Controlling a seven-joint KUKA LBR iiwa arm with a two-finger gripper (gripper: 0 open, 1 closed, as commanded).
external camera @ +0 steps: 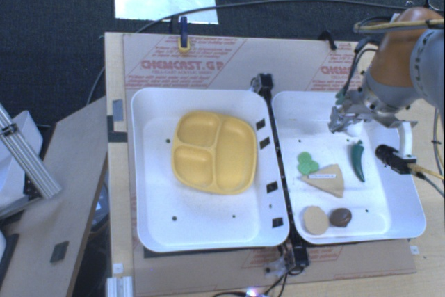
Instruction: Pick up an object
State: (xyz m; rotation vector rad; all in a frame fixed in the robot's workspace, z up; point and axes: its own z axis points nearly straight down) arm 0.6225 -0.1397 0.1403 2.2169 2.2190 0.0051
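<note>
green pepper (357,160) lies in right bin (410,215); end effector (339,123) above it, grip state unclear.

I am wearing a grey arm (427,69) casing, rounded and smooth, with an orange band (396,52) bulging just above my wrist. A thin yellowish cable is running over the band's top toward three o'clock. My gripper (338,123) is showing as pale silvery metal, angular, with a dark cable trailing along it from twelve o'clock.

Arm (403,55) reaching from right, tool (342,120) low.
</note>
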